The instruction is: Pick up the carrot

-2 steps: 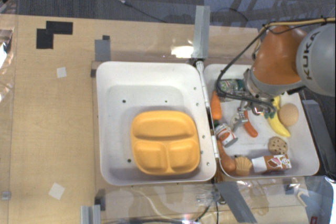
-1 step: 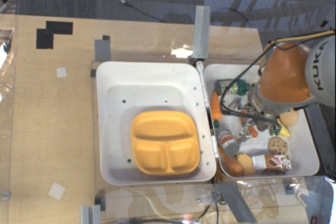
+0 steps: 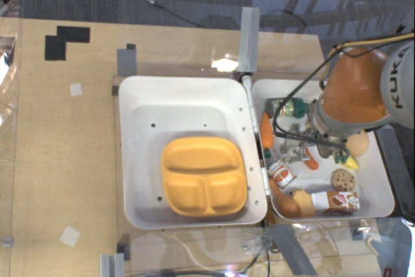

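The carrot [image 3: 266, 131], a smooth orange tapered piece, lies lengthwise against the left wall of the right bin [image 3: 388, 194], just left of the end effector [image 3: 299, 151] and apart from it. The end effector, a metallic assembly below the arm's glossy orange band [image 3: 350, 91], hangs low over the middle of that bin; whether it is open or closed cannot be told, and nothing is seen gripped in it. Around it lie small toy foods: a round speckled cookie [image 3: 342, 179], a pale egg-shaped piece [image 3: 357, 143], a red-and-white can [image 3: 281, 174] and a brown-labelled packet [image 3: 334, 200]. The left bin [image 3: 136, 139], white and shallow with rounded corners, carries a yellow compartment tray [image 3: 204, 174] of matte plastic. Both bins sit on the pale wood counter [image 3: 58, 159].
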You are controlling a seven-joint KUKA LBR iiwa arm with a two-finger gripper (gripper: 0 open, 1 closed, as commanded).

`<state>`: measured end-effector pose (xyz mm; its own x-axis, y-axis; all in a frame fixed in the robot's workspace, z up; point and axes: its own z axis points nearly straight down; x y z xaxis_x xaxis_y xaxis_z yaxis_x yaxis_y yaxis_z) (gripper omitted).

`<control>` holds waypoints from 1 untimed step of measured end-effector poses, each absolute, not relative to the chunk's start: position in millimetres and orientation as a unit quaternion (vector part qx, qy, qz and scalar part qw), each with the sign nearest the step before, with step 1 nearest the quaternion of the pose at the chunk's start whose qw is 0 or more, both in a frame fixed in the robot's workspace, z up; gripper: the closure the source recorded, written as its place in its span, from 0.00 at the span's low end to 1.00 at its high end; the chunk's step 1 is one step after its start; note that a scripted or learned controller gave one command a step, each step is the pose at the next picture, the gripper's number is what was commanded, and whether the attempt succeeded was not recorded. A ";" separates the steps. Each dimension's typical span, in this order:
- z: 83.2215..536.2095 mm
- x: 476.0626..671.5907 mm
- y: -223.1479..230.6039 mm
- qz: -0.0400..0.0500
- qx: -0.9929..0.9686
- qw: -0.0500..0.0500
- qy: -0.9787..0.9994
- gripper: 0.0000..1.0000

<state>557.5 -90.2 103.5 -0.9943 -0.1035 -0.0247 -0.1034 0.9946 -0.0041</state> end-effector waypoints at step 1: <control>95.2 601.9 -162.8 -0.002 -0.033 0.005 0.999 1.00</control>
<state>601.9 -162.8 95.2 -0.9978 -0.0654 -0.0106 -0.0654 0.9979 -0.0037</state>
